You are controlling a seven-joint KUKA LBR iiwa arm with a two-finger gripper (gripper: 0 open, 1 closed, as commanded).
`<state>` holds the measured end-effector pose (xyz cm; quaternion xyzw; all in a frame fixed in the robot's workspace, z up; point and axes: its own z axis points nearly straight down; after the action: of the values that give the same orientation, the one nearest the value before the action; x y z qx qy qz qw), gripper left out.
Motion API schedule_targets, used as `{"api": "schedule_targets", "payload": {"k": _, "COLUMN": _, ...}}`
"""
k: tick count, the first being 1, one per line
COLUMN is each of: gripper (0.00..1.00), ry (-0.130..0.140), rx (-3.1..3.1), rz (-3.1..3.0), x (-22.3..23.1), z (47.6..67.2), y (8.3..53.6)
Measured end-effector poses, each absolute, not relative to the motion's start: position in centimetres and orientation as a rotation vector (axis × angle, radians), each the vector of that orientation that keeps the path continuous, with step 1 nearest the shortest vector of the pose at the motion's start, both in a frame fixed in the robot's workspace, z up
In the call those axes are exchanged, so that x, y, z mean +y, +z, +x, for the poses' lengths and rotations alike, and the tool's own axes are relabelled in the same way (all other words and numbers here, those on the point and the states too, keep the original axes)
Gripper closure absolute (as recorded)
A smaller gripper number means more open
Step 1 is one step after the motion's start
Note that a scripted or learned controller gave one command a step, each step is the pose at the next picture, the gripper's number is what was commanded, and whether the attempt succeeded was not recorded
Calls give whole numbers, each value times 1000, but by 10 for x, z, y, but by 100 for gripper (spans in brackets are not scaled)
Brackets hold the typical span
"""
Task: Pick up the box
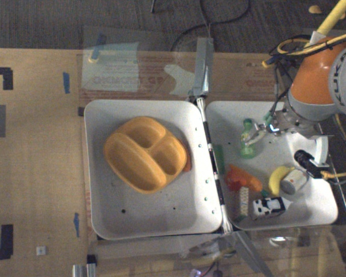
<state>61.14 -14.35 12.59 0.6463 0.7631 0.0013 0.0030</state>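
Observation:
A small black-and-white box [269,206] lies near the front edge of the right bin [326,212]. Just left of it stands a narrow speckled pale box [243,202]. My gripper [258,131] hangs over the back of the right bin, well behind both boxes, right beside a green bottle-like object [247,145]. It touches neither box. The grey arm with its orange band [314,85] comes in from the right.
In the right bin an orange carrot-like piece [243,179], a yellow banana [276,179] and a grey can [293,182] lie between gripper and boxes. A green strip [218,157] rests along the bin's left wall. The left bin [98,212] holds a yellow divided plate [145,153].

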Motion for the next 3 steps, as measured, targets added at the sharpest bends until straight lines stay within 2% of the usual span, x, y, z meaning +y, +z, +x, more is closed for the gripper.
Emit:
{"api": "schedule_targets", "payload": {"k": 1, "gripper": 100, "ry": 7, "rx": 2389, "rz": 2029, "x": -145, "z": 612, "y": 136}}
{"api": "schedule_targets", "payload": {"k": 2, "gripper": 100, "ry": 11, "rx": 2383, "rz": 2029, "x": -146, "z": 613, "y": 147}}
{"api": "schedule_targets", "payload": {"k": 3, "gripper": 100, "ry": 1, "rx": 2350, "rz": 2080, "x": -217, "z": 579, "y": 159}}
